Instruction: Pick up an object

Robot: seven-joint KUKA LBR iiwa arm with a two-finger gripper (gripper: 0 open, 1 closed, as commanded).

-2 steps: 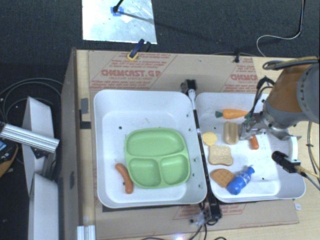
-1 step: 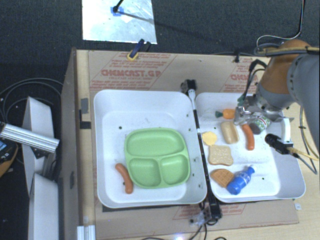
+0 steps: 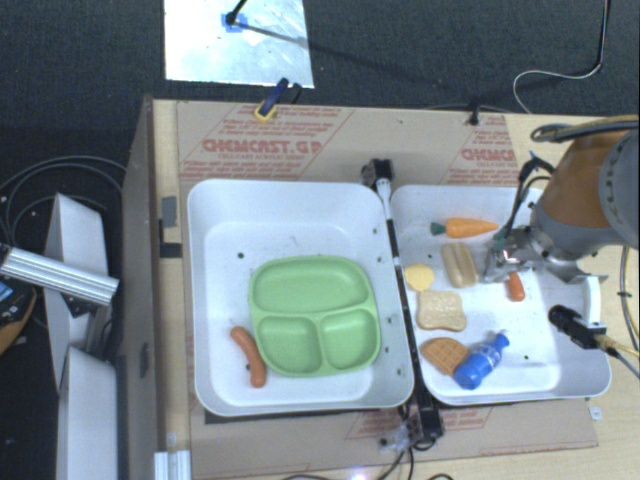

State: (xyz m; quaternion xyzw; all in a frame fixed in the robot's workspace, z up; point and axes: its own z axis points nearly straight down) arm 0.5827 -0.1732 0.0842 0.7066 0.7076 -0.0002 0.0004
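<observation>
Approach step: gripper (image 3: 500,261) low in right white bin (image 3: 575,373), between tan bread roll (image 3: 459,264) and small orange-red sausage (image 3: 515,287). Its grip state cannot be told. Next move calls for closing on one item, then lifting.

The arm (image 3: 590,193) ran off the right edge, so only its wrist end and orange band were in sight. Its gripper (image 3: 500,261) was a small blur of metal low in the right bin (image 3: 570,378), too small to tell how the jaws stood. A small orange-red piece (image 3: 515,287) just beside it was too tiny to name. At the left edge, grey cables (image 3: 40,183) were cut off.
</observation>
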